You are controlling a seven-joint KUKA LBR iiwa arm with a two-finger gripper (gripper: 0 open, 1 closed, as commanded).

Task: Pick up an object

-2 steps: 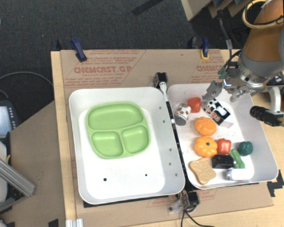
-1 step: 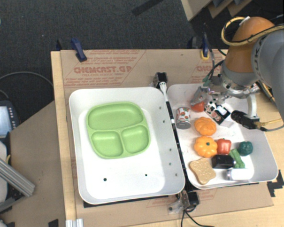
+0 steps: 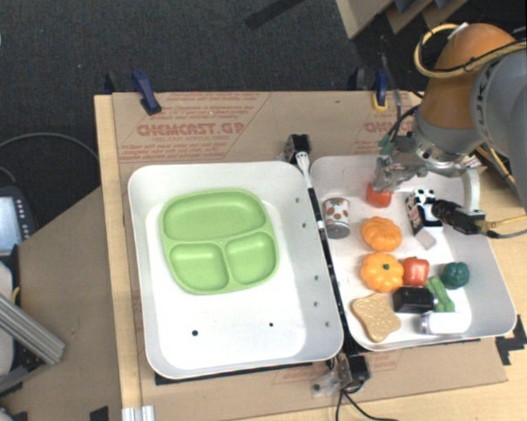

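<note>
My pincer [image 3: 382,176] hangs low in the right bin [image 3: 502,282], right over a small red-orange object [image 3: 379,193] near the far rim. Whether that object sits between my tips I cannot tell. If I lift off-centre, it may slip sideways toward the small can [image 3: 336,217] just left of it, or the pumpkin [image 3: 382,234] nearer the camera.

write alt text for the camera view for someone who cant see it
A grey robot arm reaches from the right, its gripper low over a small red object in the right white bin, among toy pumpkins, toast and a can. The left bin holds a green divided plate.
</note>
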